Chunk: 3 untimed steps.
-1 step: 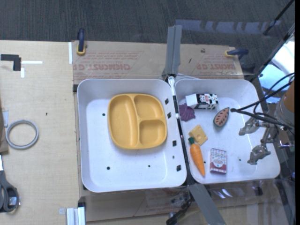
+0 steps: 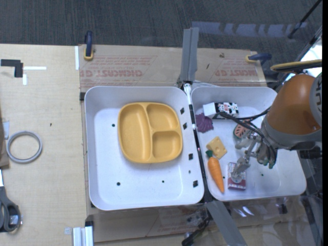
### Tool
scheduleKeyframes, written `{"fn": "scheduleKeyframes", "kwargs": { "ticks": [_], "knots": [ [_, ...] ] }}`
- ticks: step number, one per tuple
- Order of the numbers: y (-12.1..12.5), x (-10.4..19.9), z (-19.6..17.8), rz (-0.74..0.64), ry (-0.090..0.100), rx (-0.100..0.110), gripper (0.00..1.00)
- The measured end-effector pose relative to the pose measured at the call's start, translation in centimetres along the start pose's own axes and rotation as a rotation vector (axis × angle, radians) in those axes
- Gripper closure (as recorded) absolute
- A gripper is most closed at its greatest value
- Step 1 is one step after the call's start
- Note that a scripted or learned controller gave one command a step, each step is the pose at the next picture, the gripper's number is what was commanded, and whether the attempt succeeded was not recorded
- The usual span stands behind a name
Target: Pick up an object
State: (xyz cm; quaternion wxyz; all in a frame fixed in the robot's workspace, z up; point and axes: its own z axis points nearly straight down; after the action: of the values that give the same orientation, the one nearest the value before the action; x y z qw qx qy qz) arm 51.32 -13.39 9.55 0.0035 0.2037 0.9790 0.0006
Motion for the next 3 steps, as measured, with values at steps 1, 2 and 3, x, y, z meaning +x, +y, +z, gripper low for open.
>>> {"fn": "scheduleKeyframes", "kwargs": {
  "ticks": [1, 2, 3],
  "knots": [
    [5.5, -8.3, -0.1, 0.250, -0.005, 0.000, 0.00],
    [5.8, -8.8, 0.0, 0.276, 0.003, 0.004, 0.00],
    [3.5, -8.2, -0.1, 0.370, -0.002, 0.000, 0.00]
  ]
}}
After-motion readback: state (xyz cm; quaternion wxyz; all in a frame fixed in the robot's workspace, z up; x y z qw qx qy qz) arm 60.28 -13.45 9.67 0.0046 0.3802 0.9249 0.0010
